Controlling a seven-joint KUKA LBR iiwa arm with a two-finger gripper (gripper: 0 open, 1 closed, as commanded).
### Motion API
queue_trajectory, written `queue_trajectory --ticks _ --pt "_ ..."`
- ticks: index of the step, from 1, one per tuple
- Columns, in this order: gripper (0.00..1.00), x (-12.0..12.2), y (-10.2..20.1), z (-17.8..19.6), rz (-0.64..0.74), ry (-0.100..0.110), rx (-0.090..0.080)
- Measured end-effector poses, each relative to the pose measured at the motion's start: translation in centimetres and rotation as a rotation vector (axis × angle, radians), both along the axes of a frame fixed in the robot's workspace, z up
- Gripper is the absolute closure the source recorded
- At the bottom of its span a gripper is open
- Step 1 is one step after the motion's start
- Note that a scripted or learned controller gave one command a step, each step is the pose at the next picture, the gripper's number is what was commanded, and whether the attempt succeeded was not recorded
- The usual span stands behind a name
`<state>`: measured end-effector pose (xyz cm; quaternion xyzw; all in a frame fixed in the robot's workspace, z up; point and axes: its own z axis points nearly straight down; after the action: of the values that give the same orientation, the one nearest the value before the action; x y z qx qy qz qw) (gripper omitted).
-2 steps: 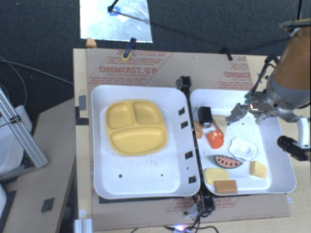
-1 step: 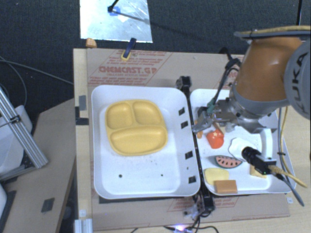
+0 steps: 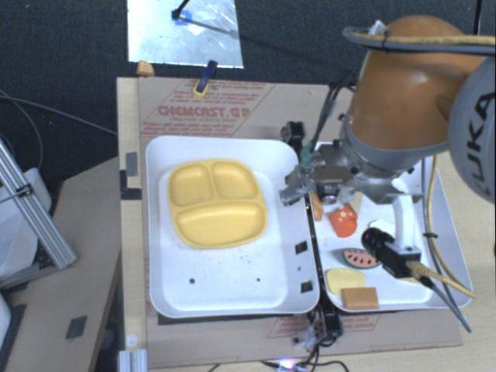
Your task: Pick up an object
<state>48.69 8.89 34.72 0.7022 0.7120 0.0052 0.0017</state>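
Observation:
My gripper (image 3: 304,183) hangs low over the divide between the two bins, at the left edge of the right bin (image 3: 452,263); the arm's orange and grey wrist hides much of that bin. Just below the gripper lies a thin orange stick (image 3: 316,207), and beside it a red-orange rounded piece (image 3: 343,222). Nearer the front sit a watermelon slice (image 3: 359,259), a pale yellow piece (image 3: 339,278) and a brown block (image 3: 359,297). I see nothing between the fingers.
The left bin (image 3: 232,289) holds a yellow divided plate (image 3: 217,202) in its upper half. Behind the bins lie a cardboard sheet (image 3: 217,111) and a shiny metal panel (image 3: 184,20). A metal frame stands at the far left.

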Motion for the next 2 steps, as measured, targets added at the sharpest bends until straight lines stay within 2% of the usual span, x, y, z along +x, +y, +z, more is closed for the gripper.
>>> queue_trajectory --ticks 1,2 --pt "0.00 -0.1 8.9 1.7 0.000 0.005 -0.001" --pt "0.00 -0.2 5.9 -10.7 -0.016 0.021 -0.009"
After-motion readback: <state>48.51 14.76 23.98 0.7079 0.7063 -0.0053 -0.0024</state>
